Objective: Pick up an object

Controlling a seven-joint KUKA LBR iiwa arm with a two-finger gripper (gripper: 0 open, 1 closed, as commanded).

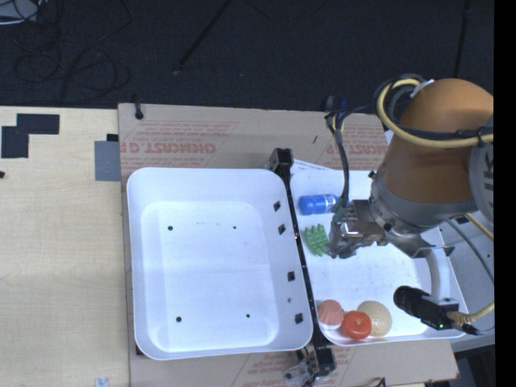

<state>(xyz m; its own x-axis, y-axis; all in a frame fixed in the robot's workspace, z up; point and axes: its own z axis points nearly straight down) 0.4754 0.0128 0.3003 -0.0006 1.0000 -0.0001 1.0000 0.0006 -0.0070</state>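
Note:
In the right bin (367,285) my gripper (343,244) reaches down near the bin's left side, right beside a green knobbly object (315,239) that lies just to its left. A blue bottle (317,204) with a pale cap lies above them near the bin's far edge. At the bin's near edge sit a pink-and-white round piece (330,312), a red tomato-like ball (356,324) and a beige ball (376,316), touching one another. The gripper's fingertips are hidden under the wrist.
The left bin (210,264) lies beside the right one, with a black divider bar (294,248) between them. Cardboard (210,139) lies under both bins. The arm's bulky orange and grey body (435,160) overhangs the right bin's right half.

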